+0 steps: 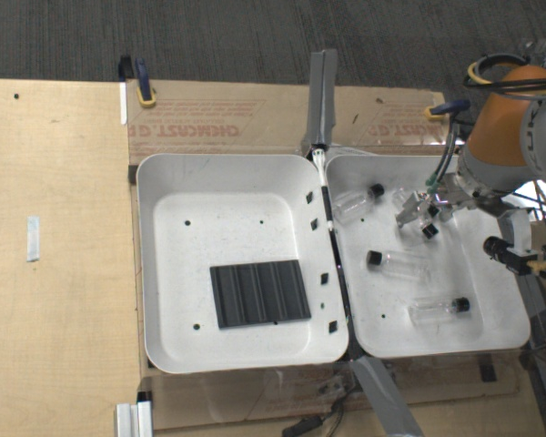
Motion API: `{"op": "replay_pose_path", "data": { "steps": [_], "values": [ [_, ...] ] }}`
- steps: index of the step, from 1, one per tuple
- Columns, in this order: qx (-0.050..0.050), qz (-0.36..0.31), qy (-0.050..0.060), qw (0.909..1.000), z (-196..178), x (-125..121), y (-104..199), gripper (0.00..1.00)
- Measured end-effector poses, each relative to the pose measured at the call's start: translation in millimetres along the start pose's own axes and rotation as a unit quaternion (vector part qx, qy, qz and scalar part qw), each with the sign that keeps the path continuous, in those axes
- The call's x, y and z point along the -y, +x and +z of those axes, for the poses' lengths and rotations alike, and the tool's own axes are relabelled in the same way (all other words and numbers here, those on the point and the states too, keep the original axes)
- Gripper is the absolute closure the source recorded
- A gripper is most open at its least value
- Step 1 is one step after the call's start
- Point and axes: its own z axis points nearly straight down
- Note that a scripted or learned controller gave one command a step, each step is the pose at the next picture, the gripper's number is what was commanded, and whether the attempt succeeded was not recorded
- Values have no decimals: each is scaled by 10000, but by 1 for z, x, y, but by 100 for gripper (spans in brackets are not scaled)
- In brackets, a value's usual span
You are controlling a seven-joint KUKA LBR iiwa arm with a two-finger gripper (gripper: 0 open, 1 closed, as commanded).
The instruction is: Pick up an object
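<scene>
Several clear vials with black caps lie in the right bin (pixel 491 335). One vial (pixel 357 204) is at the back left, another vial (pixel 393 262) sits mid-left, and a third vial (pixel 437 310) lies near the front. My gripper (pixel 420 215) hangs over the back middle of this bin, reaching in from the right under the grey and orange arm (pixel 505 135). A small black-capped piece (pixel 429 230) sits right at the gripper's tip. Whether it is held or lying on the bin floor is unclear.
The left bin (pixel 164 244) holds a black ribbed pad (pixel 259 294). A grey divider post (pixel 322 107) stands between the bins at the back. Cardboard (pixel 218 121) and clamps (pixel 144 85) lie behind, with wooden bench (pixel 55 244) to the left.
</scene>
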Motion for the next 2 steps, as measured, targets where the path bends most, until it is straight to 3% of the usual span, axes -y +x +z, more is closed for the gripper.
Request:
{"op": "replay_pose_path", "data": {
  "steps": [1, 2],
  "values": [
    [4, 10, -3, 10000, -9, 0, -1, 100],
    [7, 546, -3, 9985, -110, -46, 33, 100]
  ]
}}
